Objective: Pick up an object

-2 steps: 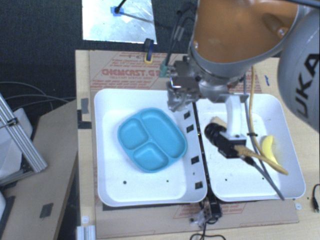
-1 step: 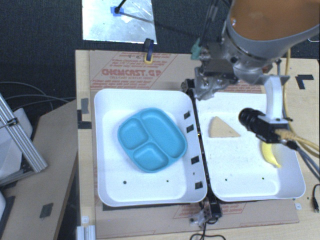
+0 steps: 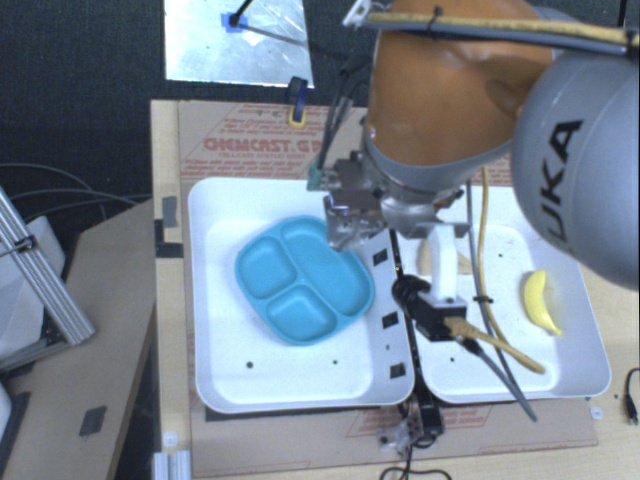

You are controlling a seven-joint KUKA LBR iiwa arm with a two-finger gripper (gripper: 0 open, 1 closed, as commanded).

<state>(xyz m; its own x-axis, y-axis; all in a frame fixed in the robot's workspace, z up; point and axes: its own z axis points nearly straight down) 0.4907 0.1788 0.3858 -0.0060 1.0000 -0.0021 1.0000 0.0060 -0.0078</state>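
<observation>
A blue divided plate (image 3: 300, 283) with three compartments lies in the left white bin (image 3: 225, 368). A yellow banana (image 3: 541, 302) rests at the right side of the right white bin (image 3: 570, 378). My gripper (image 3: 345, 230) hangs over the plate's upper right rim, close to the wall between the two bins. From this view I cannot tell whether it touches the plate. The big grey and orange arm above hides the back of the right bin.
The bins sit on a cardboard sheet (image 3: 250, 143). A shiny foil panel (image 3: 235, 28) lies behind the bench. A metal frame (image 3: 40, 278) stands at the far left. Yellow cable (image 3: 500, 343) trails across the right bin's front.
</observation>
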